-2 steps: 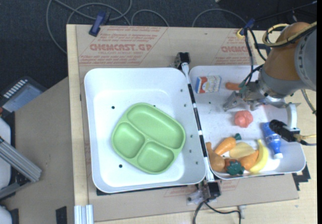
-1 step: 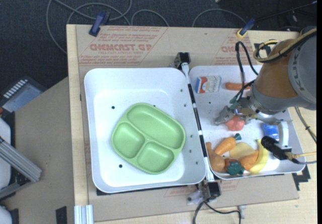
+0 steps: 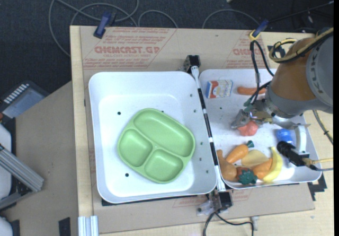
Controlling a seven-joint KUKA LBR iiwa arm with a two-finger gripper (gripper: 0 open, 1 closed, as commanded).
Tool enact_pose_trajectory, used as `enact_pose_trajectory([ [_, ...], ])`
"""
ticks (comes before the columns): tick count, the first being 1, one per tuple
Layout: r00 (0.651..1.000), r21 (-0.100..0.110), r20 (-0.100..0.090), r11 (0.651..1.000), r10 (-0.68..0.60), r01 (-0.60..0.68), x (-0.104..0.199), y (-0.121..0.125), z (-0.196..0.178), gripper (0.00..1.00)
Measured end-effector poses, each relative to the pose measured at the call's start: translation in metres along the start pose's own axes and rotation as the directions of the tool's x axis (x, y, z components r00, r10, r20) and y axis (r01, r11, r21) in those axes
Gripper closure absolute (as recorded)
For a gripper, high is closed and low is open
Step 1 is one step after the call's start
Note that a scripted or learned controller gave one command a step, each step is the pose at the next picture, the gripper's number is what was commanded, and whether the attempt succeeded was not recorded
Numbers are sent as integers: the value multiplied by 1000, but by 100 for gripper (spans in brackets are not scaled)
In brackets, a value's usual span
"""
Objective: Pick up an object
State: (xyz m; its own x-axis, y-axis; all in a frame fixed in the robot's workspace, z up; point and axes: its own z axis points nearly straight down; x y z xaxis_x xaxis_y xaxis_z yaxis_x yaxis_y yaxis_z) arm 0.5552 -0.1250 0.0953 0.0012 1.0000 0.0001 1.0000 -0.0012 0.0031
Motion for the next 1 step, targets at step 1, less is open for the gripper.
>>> enact_pose_trajectory([
  [1, 1000, 1, -1, 1000, -3, 3, 79, -13, -90, 100],
])
